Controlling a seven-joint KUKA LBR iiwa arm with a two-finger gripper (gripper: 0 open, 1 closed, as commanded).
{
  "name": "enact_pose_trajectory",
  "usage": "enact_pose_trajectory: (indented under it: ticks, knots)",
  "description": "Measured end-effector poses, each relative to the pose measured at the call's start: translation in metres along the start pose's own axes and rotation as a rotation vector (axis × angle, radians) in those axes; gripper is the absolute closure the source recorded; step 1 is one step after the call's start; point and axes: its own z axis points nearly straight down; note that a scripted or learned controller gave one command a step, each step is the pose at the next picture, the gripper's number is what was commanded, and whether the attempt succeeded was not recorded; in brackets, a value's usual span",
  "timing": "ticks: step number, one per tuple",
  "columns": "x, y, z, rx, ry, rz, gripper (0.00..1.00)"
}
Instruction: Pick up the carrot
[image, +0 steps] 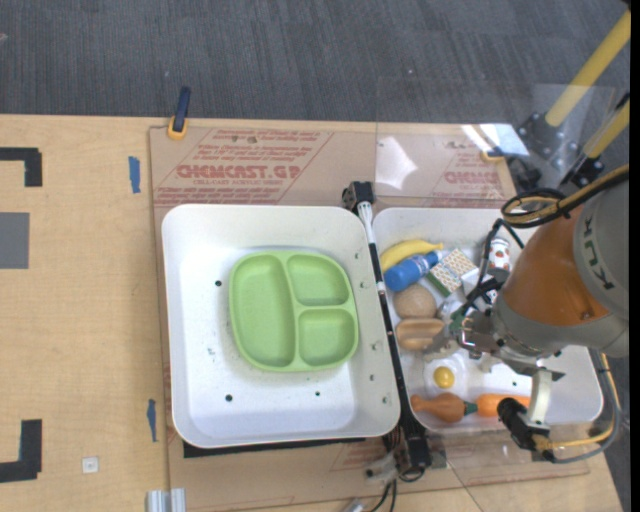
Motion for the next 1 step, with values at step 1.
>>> enact_pose_trajectory:
  ticks: [1]
  knots:
    - [-0.0022, 0.0045, -0.0127, -0.017, -0.006, 0.005, 1.0]
